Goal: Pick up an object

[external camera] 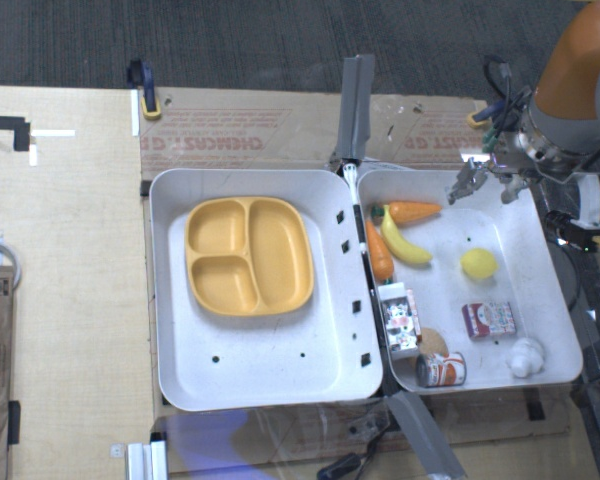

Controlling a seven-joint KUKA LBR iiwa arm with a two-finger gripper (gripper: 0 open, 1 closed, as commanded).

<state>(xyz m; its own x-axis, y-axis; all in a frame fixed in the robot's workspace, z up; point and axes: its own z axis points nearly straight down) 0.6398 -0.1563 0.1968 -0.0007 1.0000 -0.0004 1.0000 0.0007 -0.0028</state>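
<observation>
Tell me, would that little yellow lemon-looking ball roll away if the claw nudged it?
Probably. The small round yellow lemon-shaped ball lies alone on the smooth floor of the right white bin, so a nudge would likely send it rolling. Its curved, glossy-looking skin may slip between fingers. It looks plastic, so likely light.

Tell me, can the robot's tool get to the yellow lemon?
Probably yes. The tool hovers at the right bin's far edge, and the lemon sits alone with nothing on top or touching it.

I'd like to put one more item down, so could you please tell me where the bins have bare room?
Left bin: a broad bare strip in front of the yellow plate. Right bin: a bare patch between the banana, lemon and red carton. Its left wall is crowded with carrots, a box and a can.
</observation>
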